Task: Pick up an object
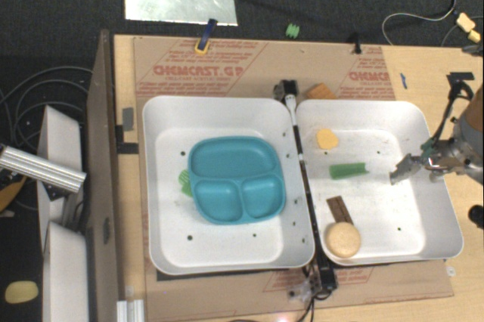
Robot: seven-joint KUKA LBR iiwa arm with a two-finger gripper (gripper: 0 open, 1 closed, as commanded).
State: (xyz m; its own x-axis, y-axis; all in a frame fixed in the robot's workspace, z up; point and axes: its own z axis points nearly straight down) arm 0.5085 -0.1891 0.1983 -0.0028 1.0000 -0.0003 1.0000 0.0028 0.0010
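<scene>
L bin (162,237): teal divided tray (236,178), green bit (184,180) poking out at its L edge. R bin (435,230): yellow piece (327,139), green block (348,171), brown bar (338,208) touching round tan bun (342,239). Hand (402,172) low over R bin's R side, apart from the objs; grip state can't tell.

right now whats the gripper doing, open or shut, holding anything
gripper: over the right bin, nothing visibly held; open or shut cannot be told.
</scene>
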